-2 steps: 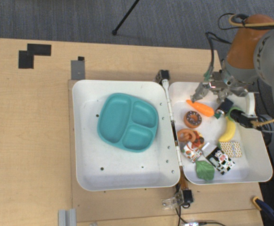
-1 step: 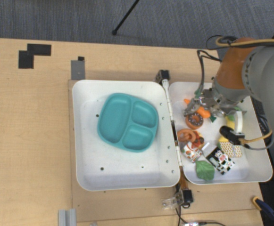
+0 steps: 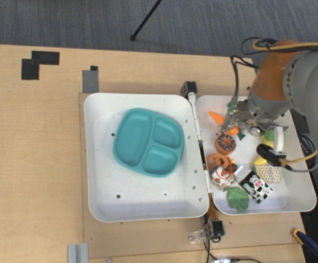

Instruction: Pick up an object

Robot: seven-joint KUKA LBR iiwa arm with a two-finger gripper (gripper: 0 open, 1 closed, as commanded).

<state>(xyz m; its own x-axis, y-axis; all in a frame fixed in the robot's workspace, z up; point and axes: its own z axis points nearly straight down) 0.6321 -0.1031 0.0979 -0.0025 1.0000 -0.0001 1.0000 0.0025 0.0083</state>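
Where the grey arm with its orange band reaches in from the right, the two-finger gripper (image 3: 236,126) hangs low over the right white bin (image 3: 306,199), just beside an orange carrot-shaped toy (image 3: 217,116) and touching or nearly touching a second small orange piece (image 3: 233,131); whether it is clenched cannot be told. A round brown doughnut-like toy (image 3: 225,143) lies just below. The left white bin (image 3: 101,201) holds a teal three-compartment plastic tray (image 3: 148,141).

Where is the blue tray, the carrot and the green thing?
Tray (image 3: 148,142): camera view, on the ridge where its three compartments meet.
Carrot (image 3: 216,116): camera view, middle of the orange body.
Green thing (image 3: 237,198): camera view, its middle, at the right bin's near edge.
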